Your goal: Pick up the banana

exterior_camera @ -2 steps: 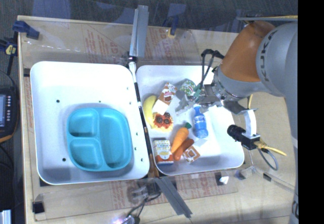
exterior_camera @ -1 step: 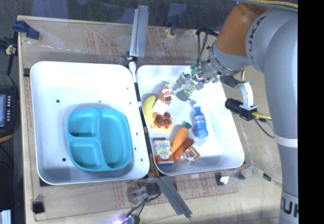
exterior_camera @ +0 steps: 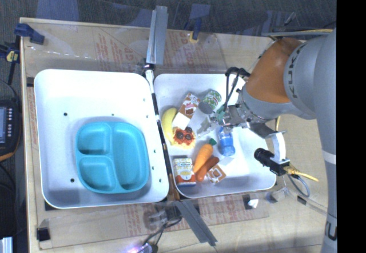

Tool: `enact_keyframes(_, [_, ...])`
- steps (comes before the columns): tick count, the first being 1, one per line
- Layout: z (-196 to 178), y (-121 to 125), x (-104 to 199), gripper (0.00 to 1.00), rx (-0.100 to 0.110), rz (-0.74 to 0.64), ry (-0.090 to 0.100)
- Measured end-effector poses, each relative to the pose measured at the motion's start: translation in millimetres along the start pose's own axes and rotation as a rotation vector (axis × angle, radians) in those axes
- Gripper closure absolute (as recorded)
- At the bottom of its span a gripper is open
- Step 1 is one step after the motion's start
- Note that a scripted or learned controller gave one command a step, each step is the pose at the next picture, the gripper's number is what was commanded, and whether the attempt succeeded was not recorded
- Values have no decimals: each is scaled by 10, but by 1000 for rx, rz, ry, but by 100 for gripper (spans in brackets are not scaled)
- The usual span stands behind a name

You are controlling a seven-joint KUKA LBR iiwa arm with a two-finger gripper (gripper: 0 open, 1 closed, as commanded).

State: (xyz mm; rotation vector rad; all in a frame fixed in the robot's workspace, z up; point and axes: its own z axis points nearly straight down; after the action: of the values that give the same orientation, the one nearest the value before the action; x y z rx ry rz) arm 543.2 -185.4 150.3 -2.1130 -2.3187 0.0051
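The yellow banana [exterior_camera: 168,120] lies at the left side of the right bin [exterior_camera: 246,180], partly under a white carton and a red-and-yellow packet [exterior_camera: 183,136]. My gripper [exterior_camera: 223,122] hangs over the middle of that bin, right of the banana and apart from it, just above a small blue bottle [exterior_camera: 226,144]. I see nothing of the banana between its fingers.
An orange carrot [exterior_camera: 202,158], small juice cartons [exterior_camera: 183,170], a brown packet [exterior_camera: 189,104] and a green-lidded can [exterior_camera: 211,99] crowd the right bin. The left bin [exterior_camera: 51,92] holds a blue divided tray [exterior_camera: 112,156]. A metal bar [exterior_camera: 154,35] stands behind the bins.
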Motion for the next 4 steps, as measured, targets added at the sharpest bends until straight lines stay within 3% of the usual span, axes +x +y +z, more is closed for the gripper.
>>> enact_keyframes(1, [599,-122,533,0,1,7,1])
enact_keyframes(2, [499,-117,527,100,1,2,0])
enact_keyframes(3, [499,-116,527,0,1,2,-1])
enact_keyframes(4, [559,295,-244,0,-7,-24,-2])
